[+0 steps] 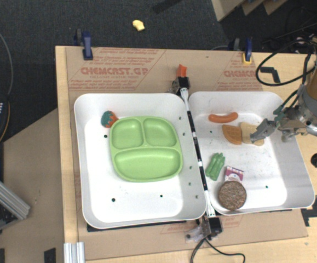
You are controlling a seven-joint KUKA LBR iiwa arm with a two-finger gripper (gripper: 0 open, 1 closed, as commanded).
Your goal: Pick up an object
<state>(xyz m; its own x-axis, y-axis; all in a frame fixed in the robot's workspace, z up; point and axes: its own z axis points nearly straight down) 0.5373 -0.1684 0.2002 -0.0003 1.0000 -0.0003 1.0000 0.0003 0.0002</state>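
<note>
Gripper (263,131) at right of frame, low over right bin (289,174), touching tan bread piece (249,131). Sausage (223,117) upper left of it. Green divided plate (145,149) in left bin (92,163).

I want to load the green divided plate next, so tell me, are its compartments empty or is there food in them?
Empty. All three compartments of the green divided plate show bare green; the small red and teal item lies outside its rim.
</note>
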